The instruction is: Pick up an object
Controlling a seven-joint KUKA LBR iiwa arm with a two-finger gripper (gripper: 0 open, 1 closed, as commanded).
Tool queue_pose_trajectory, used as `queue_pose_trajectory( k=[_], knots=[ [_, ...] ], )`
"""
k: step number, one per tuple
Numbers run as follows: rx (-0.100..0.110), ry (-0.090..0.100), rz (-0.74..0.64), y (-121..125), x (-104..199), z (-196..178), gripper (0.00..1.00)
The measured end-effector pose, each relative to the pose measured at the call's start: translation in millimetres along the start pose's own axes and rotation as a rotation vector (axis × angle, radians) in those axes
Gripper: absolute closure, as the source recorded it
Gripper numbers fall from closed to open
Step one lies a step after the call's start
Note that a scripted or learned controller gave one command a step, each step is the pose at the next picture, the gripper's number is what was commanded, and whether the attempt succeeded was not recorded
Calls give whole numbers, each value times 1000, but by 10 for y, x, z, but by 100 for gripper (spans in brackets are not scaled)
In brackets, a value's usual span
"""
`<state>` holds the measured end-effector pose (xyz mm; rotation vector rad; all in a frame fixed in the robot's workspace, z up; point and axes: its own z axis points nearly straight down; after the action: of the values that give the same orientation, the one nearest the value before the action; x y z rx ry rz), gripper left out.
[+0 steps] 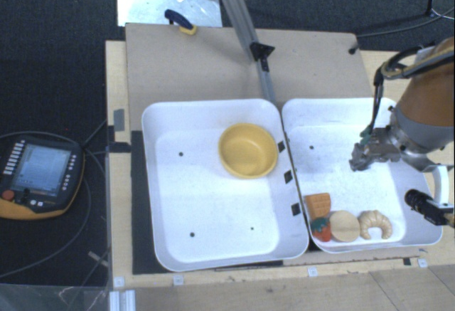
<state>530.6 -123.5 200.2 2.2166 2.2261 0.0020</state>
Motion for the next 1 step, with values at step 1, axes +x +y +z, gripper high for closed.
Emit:
queue_pose_trajectory(
  k=[1],
  knots=[
    [-1, 0, 0, 73, 424, -92, 100]
  ],
)
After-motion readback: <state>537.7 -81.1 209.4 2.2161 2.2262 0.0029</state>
